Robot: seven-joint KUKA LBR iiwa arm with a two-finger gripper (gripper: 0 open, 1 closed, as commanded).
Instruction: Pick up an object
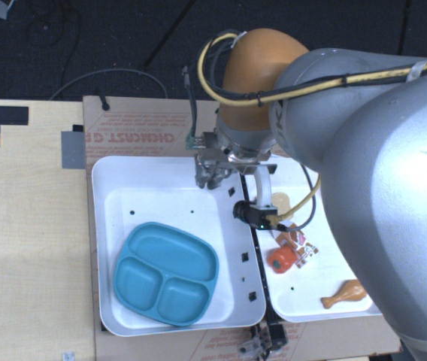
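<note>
Blue tray (167, 273) at 7 o'clock; white bins (104, 201); red-orange toy (281, 259), tan drumstick (344, 294) at 4 o'clock; grey arm (364, 126), orange band (262, 59) at 12.

Arm (364, 149) enters from the right side of the camera view; its broad grey link fills the right half, nearest the lens. Link narrows toward the upper centre, where the orange band (262, 66) sits as a rounded dome above the wrist. Yellow cable (221, 74) loops out over the orange band and runs back along the top of the grey link. Below the band, the grey wrist housing points downward. End effector (215, 173) hangs beneath the wrist, dark metal, seen from above at a slant. Finger spacing not resolvable at this angle; nothing visible between them
</note>
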